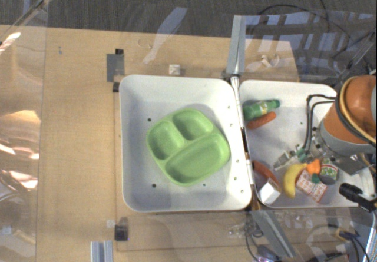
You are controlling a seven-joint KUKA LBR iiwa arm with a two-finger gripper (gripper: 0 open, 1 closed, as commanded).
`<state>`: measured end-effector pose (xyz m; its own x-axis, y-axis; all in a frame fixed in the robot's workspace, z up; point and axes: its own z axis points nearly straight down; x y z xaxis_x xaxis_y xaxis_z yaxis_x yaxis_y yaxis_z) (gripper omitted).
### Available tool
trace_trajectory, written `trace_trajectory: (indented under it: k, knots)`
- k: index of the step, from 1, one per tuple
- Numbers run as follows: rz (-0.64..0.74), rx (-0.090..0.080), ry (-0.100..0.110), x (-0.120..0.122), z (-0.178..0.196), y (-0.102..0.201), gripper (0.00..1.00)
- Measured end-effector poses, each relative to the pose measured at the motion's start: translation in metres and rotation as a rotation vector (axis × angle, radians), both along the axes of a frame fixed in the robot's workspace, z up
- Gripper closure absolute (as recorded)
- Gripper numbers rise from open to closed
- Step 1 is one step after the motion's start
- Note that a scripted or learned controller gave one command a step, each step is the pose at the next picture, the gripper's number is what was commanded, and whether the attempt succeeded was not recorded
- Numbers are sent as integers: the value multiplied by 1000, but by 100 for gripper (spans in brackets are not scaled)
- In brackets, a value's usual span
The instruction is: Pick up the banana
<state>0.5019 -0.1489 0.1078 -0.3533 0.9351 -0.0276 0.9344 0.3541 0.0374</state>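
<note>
Bins (132, 137): were white.
Plate (187, 146): was light green, plain.
Banana (291, 179): was yellow.
Bottle (261, 107): was green with a yellow band.
Sausage (261, 120): was red-orange.
Carton (311, 186): was white with red print.
Carrot (314, 167): was orange.
Arm (353, 116): was grey with an orange band.
Bench (70, 137): was pale wood.

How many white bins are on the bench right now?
2: the left bin holds a green divided plate; the right bin holds the banana and other small items, its right part covered by the arm.
</note>
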Motion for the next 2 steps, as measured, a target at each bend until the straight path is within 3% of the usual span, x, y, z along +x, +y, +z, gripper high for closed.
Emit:
trace_trajectory:
  k: [1, 2]
  knots:
    - [45, 9, 18, -6, -13, -8, 0]
    - [22, 3, 15, -6, -13, -4, 0]
